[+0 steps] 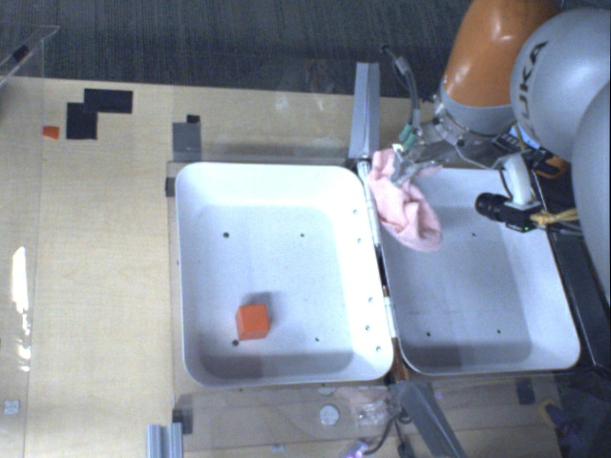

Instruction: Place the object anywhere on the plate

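The left bin [272,184] holds 1 orange block [253,322] near its front. At the wall between the 2 bins, the gripper [409,165] hangs closed on 1 pink cloth [409,213], lifted over the right bin's [496,342] back left corner. No plate is visible, so placing looks still undone; only the pick-up seems done.

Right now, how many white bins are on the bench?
2. The left bin holds an orange block near its front. The right bin sits beside it, with a pink cloth hanging at their shared edge under the gripper.
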Motion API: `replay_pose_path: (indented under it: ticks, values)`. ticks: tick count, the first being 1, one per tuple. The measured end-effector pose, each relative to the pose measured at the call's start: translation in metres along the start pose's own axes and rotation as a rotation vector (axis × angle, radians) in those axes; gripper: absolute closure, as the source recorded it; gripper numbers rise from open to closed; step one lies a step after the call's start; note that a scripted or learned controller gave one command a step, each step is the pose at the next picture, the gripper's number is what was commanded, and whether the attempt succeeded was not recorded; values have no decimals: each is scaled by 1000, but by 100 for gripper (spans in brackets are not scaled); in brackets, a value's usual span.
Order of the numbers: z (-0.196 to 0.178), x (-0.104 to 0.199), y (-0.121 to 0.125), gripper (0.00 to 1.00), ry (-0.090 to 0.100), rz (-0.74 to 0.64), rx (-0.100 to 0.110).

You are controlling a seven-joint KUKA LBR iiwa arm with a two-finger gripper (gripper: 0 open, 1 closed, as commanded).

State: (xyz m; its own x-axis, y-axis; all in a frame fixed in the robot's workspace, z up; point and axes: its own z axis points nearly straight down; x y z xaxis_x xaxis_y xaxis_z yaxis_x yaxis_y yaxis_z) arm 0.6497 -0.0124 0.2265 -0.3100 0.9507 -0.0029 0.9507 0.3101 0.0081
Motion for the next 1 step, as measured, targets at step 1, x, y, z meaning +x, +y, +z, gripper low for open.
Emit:
replay_pose_path:
  ticks: [1]
  values:
    - [5,53,7,100,2,-403,2]
